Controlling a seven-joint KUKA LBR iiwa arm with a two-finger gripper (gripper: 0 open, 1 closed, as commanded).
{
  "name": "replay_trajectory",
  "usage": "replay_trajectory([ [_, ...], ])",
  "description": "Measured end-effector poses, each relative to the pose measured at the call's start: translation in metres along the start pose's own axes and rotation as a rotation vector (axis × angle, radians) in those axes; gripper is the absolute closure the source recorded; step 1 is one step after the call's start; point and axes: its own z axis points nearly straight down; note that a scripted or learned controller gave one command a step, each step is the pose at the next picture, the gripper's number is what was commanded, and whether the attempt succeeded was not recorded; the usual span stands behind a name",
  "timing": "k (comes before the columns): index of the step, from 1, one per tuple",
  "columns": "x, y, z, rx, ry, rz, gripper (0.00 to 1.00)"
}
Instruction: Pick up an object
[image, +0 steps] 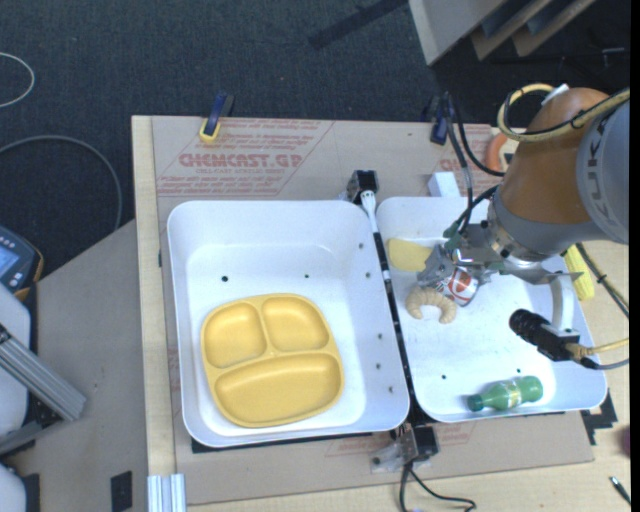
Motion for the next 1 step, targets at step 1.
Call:
replay_trajectory([
  [1,0.0664,-0.0293,0.0060,0.019,0.003,0.005,1.00],
])
